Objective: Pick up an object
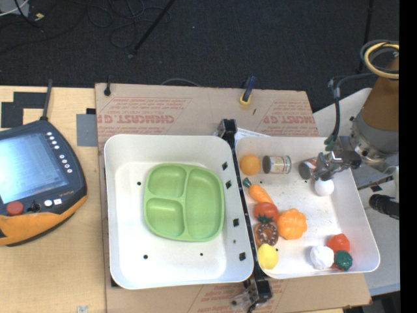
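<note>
My gripper (320, 169) reaches in from the right over the far right part of the right bin (365, 227). A small white egg-shaped object (324, 188) sits right beneath its tip, touching or nearly touching it. To its left in the same bin lie a small jar on its side (279, 165) and an orange ball (250, 164). Below them are a carrot (260, 193), a red tomato (265, 209), an orange pumpkin-like toy (292, 223), a dark brown piece (266, 233) and a yellow lemon (268, 256).
A white lump (320, 256), a red piece (338, 242) and a green piece (343, 261) lie at the right bin's near right corner. The left bin (124, 240) holds a green divided plate (184, 201). A teach pendant (36, 175) rests at the far left.
</note>
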